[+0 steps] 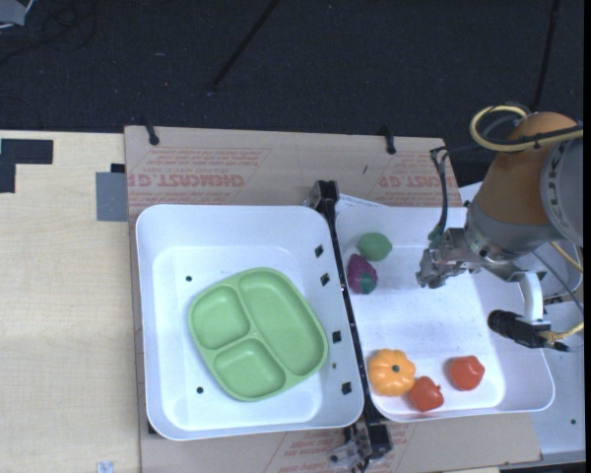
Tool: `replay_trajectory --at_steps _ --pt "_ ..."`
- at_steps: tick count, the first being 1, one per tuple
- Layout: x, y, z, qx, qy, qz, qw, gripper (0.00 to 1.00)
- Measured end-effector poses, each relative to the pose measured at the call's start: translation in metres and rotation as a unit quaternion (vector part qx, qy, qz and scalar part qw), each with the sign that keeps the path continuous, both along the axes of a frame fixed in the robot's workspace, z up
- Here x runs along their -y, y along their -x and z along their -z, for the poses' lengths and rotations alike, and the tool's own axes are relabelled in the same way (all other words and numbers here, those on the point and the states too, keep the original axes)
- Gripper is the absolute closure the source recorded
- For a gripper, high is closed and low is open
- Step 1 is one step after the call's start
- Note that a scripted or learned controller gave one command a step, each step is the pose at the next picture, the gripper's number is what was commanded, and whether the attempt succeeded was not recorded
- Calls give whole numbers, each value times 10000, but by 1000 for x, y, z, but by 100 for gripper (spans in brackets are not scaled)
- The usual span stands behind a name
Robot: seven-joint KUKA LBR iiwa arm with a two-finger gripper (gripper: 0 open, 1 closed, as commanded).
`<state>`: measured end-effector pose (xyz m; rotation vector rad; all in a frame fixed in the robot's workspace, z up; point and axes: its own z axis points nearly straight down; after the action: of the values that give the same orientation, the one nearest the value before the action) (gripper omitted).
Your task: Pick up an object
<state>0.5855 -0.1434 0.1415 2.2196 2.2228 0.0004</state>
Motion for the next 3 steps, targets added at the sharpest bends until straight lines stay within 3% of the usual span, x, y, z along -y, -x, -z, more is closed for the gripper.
replay_trajectory --at_steps 1,2,3 --pt "-2 -5 -62 7 1 1 10000 100" --pt "-1 -5 -85 -1 0 3 10000 100" --pt "-44 7 -92 -18 -12 -10 10000 100"
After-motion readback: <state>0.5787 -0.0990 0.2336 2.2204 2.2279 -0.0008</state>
